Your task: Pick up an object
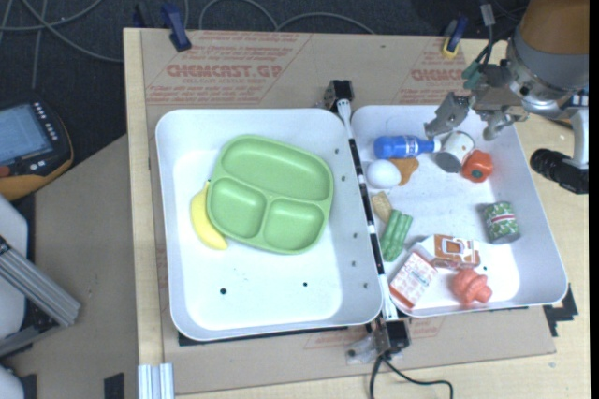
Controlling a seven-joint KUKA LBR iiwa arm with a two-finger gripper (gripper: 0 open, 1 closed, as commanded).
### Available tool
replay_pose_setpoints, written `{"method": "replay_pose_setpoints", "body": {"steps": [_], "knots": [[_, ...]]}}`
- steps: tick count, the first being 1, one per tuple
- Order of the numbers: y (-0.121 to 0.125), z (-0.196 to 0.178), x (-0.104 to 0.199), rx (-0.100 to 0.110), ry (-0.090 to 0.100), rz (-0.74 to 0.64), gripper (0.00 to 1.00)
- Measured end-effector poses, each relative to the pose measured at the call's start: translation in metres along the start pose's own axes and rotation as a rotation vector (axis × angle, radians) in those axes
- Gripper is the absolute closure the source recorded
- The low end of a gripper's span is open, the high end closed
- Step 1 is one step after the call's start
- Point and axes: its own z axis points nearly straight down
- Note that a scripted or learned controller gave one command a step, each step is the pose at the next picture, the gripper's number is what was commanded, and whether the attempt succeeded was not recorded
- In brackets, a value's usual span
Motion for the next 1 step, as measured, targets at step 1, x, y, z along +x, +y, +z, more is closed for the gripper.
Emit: {"method": "replay_pose_setpoints", "body": {"steps": [1], "knots": [[0.0566,0.071,-0.0078,-0.001,-0.001,0.0,0.0]]}}
